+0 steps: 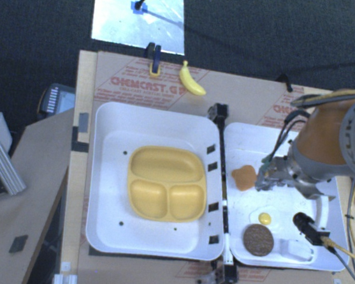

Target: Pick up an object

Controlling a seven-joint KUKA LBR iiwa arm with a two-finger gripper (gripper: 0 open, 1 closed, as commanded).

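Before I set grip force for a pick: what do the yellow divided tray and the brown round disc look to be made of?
The yellow divided tray looks like moulded plastic, smooth and slightly glossy: rounded compartment walls catch soft highlights. The brown round disc has a matte, speckled, grainy face, so perhaps cork, foam or a toy cookie; the view leaves it open.

Two white bins (105, 181) are sitting side by side, holding one yellow divided tray (163, 182), one orange piece (244, 177), one brown disc (258, 239), one small yellow item (264, 218) and one white object (296, 250), with one banana (191, 80) lying beyond them.
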